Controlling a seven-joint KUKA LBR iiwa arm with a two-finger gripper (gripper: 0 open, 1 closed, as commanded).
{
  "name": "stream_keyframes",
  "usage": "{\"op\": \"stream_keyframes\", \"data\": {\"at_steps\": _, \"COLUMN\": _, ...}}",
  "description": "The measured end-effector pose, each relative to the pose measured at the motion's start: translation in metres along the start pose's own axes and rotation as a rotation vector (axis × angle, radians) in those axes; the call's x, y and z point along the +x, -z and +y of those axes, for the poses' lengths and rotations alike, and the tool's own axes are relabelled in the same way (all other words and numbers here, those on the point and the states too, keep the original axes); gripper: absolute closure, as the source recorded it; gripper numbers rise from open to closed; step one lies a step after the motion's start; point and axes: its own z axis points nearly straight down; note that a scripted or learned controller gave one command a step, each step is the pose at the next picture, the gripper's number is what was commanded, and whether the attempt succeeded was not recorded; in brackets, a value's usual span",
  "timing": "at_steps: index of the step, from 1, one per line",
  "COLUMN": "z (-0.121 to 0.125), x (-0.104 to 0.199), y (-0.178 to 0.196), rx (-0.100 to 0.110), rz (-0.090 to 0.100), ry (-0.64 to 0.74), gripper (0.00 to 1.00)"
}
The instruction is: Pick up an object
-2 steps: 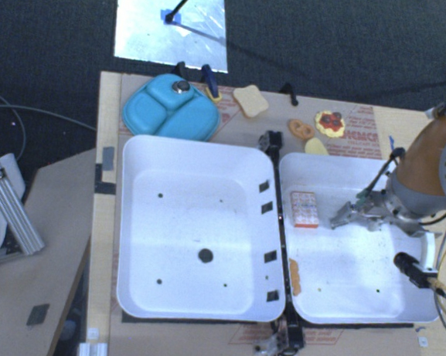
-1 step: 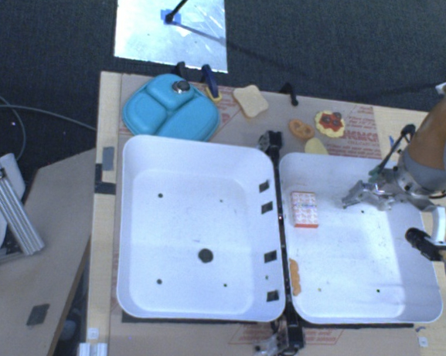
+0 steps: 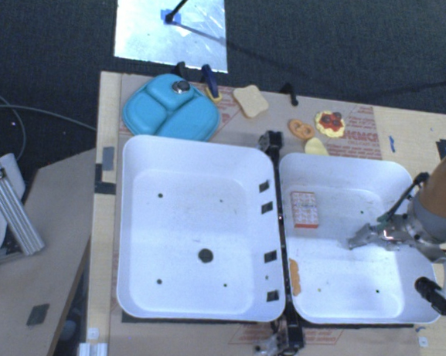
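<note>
- While scanning left to right, logged candidates for the pick, with handling notes.
- Behind the bins, on the bench: blue dish (image 3: 171, 107). Outside the work area, so disregarded.
- Inside the left bin (image 3: 139, 205): small dark disc (image 3: 205, 255), flat on the floor, well apart from every wall. Probably thin, light and stiff. Little height to grip, and likely to slide on the smooth floor if nudged. Would need a straight-down pinch across the width.
- Behind the bins again: toast slice (image 3: 251, 100) and pretzel (image 3: 300, 128). Not within the bins, so ignored.
- Against the left wall of the right bin (image 3: 408, 186): orange piece (image 3: 294, 276), touching or just beside the wall, kind not discernible. Awkward, with no room on the wall side.
- Further up the same bin: pale card (image 3: 304, 209) with red print, lying flat near the left wall. Judged light and thin, possibly bendable, hard to get under. Best taken across the short width, pressing down lightly. Risk of skidding rather than lifting.
- Just behind the right bin: yellow piece (image 3: 316, 147). Ignored as above.
- Right of the card, over the middle of the right bin: gripper (image 3: 357, 241), pointing left and low, apart from the card and from the orange piece. Cannot tell whether open or shut. Nothing seen held.
- Judged closest target: the card.
</note>
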Motion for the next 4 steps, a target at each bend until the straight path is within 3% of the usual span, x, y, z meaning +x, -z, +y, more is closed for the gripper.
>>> {"op": "stream_keyframes", "data": {"at_steps": 1, "z": 0.071, "x": 0.096, "y": -0.003, "rx": 0.001, "rz": 0.004, "ry": 0.013, "gripper": 0.00}}
{"op": "stream_keyframes", "data": {"at_steps": 2, "z": 0.128, "x": 0.125, "y": 0.013, "rx": 0.003, "rz": 0.001, "ry": 0.009, "gripper": 0.00}}
{"op": "stream_keyframes", "data": {"at_steps": 3, "z": 0.128, "x": 0.182, "y": 0.102, "rx": 0.000, "rz": 0.008, "ry": 0.010, "gripper": 0.00}}
{"op": "stream_keyframes", "data": {"at_steps": 4, "z": -0.023, "x": 0.079, "y": 0.093, "rx": 0.020, "rz": 0.002, "ry": -0.013, "gripper": 0.00}}
